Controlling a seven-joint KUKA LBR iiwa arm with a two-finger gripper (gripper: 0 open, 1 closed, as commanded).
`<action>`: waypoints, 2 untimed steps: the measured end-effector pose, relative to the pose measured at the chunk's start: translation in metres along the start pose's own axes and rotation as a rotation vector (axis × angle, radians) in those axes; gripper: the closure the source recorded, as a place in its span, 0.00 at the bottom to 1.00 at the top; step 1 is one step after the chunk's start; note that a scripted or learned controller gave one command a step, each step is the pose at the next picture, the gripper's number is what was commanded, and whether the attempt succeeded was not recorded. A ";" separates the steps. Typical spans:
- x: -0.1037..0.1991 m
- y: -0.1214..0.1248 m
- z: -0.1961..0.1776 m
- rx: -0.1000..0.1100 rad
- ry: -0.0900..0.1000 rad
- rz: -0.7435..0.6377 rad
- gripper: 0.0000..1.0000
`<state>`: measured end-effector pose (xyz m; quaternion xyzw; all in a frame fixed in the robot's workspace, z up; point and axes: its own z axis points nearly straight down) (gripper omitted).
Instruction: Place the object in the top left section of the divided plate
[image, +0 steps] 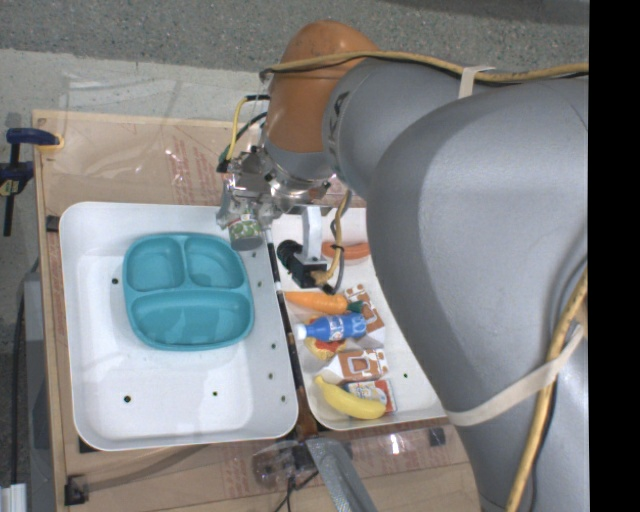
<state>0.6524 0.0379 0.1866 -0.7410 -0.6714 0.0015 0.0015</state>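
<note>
My gripper (243, 222) hangs over the left bin's (90, 400) far right corner, just beyond the teal divided plate (187, 290), fingers clamped on a small greyish-green object (245, 233), squat and dull, its shape blurred. The object sits above the plate's top right edge.

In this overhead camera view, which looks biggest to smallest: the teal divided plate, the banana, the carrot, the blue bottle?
1. Teal divided plate, by far the largest.
2. Banana.
3. Carrot and blue bottle look about alike in length, so I won't rank them; parts of each may be hidden by neighbouring items.
</note>
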 end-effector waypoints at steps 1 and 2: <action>0.076 -0.014 0.039 -0.001 -0.001 -0.064 1.00; 0.076 -0.014 0.038 -0.001 -0.001 -0.064 0.00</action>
